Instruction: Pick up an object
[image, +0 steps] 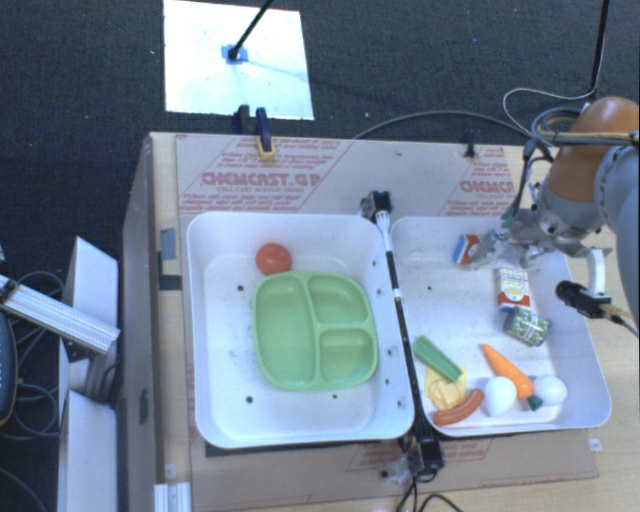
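Observation:
My gripper (503, 246) hangs over the back of the right bin (590, 345), below the grey arm with its orange band (600, 120). Just left of it lies a small red, white and blue packet (466, 248). A red and white carton (513, 287) lies below the gripper, with a green can (525, 325) in front of it. Toward the bin's front lie a carrot (507, 370), two white eggs (499, 393) (549, 389), a green block (437, 357), a yellow piece (441, 385) and a sausage (459, 407).
The left bin (215, 300) holds a green divided plate (313, 329) and a red tomato (273, 259) behind it. A black rail (393, 280) runs between the bins. Cables (540, 105) trail behind the arm.

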